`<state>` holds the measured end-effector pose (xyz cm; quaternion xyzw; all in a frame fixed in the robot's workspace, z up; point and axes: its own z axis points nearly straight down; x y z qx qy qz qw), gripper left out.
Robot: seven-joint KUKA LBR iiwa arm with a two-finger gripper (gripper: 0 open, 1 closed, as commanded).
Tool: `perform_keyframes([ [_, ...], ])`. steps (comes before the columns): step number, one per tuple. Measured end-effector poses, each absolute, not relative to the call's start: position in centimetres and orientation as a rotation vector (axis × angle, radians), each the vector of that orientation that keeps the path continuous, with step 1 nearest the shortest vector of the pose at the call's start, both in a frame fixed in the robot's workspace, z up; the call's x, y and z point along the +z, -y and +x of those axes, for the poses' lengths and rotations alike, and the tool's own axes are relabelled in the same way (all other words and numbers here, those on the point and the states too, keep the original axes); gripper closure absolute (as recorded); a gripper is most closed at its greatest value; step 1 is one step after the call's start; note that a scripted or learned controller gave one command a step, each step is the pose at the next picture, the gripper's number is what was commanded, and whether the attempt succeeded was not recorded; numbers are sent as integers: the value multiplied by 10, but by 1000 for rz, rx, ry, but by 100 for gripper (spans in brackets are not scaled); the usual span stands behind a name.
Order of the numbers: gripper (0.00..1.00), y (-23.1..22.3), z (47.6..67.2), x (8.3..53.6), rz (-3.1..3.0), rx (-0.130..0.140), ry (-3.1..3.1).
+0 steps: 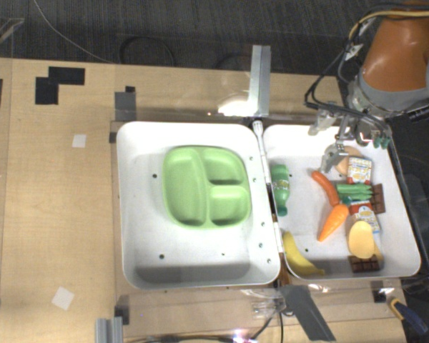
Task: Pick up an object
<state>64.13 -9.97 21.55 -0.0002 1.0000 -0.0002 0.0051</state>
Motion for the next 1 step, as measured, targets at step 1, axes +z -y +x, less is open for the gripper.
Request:
perform_keyframes([
  [1, 0, 120, 577, 104, -175, 2, -3137],
])
